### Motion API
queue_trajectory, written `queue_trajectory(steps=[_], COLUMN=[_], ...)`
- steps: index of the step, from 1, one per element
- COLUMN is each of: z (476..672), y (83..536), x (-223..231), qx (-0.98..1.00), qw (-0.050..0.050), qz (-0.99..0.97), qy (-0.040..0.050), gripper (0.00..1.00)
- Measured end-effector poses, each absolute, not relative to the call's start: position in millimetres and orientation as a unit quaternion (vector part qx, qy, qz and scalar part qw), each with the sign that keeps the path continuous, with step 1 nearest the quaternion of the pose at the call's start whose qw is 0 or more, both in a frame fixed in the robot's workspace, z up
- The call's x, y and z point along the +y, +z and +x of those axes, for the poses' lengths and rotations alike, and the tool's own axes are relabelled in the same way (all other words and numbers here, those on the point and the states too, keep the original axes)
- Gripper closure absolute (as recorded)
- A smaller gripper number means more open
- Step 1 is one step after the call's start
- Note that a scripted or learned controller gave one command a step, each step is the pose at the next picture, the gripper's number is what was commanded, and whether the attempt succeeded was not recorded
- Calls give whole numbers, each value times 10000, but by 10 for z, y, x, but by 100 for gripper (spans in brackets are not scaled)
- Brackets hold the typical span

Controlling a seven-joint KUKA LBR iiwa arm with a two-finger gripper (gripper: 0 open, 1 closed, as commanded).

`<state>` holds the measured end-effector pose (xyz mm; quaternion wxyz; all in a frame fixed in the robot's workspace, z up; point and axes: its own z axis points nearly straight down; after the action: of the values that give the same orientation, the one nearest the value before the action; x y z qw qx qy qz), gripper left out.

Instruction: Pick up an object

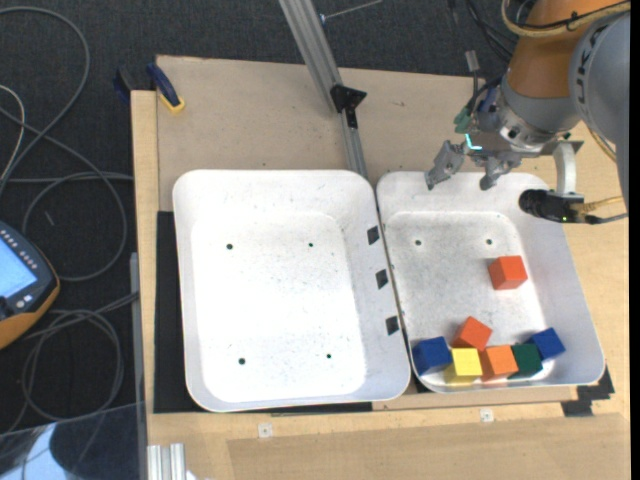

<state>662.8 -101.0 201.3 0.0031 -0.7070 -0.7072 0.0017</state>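
Above the far rim of the right bin (560,268), you see the gripper (466,171) hanging from the grey arm (560,58) with its orange band, and its two fingers (442,165) are spread apart with nothing between them. One finger points toward the gap between the bins and the other stands just over the rim at the far edge. In front of the gripper, inside the same bin, you find all the blocks. A single orange block (508,271) lies alone near the middle of the bin, toward its right wall. The others are collected at the near edge: a blue block (431,353) on the left, then a yellow block (466,362), a second orange block (497,361) and a green block (526,357) in a row that touches, and one more blue block (547,343) at the right end. A tilted orange block (475,332) sits just behind the yellow one. All of these are well apart from the gripper. The left bin (200,268) lies beside the right one, and small black clips (381,278) sit along the line where the two meet. A grey metal rail (320,58) crosses the wooden bench (240,108) behind the bins at a slant. At the left, on the dark floor, you see cables (60,168) and a part of a handheld controller (20,278).
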Motion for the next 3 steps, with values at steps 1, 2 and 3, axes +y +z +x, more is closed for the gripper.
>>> queue_trajectory(steps=[1, 2, 3], z=[6638, 6624, 6615], y=[2043, 1411, 967], x=[-1010, -1022, -1013], qx=[-7076, -7072, -7072], qw=[10, 33, 29], qz=[-7066, -7070, -7070], qy=[5, 23, 20], gripper=[0, 0, 0])
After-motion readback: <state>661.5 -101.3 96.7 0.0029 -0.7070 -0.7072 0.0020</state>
